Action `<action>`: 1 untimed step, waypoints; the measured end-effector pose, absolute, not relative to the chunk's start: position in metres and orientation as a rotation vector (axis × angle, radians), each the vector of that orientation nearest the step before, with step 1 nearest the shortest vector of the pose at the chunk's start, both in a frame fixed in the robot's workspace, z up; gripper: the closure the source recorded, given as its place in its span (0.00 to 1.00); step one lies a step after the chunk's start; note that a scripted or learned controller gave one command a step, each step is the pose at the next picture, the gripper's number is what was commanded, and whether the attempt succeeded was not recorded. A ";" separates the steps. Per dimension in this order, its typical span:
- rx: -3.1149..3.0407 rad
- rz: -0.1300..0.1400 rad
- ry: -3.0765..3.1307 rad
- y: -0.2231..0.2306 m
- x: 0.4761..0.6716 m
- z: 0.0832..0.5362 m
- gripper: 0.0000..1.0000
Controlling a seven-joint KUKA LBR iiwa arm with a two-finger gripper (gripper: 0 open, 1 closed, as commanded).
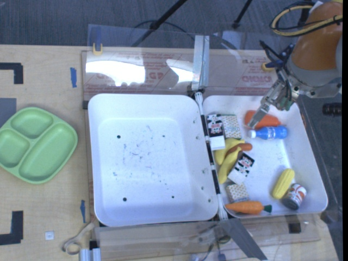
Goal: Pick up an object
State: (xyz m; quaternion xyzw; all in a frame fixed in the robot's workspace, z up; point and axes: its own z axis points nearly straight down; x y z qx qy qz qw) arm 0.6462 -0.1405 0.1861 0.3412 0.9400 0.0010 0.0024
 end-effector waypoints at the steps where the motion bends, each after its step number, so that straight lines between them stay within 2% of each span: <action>1: 0.927 -0.001 3.006 -0.197 0.660 0.105 0.00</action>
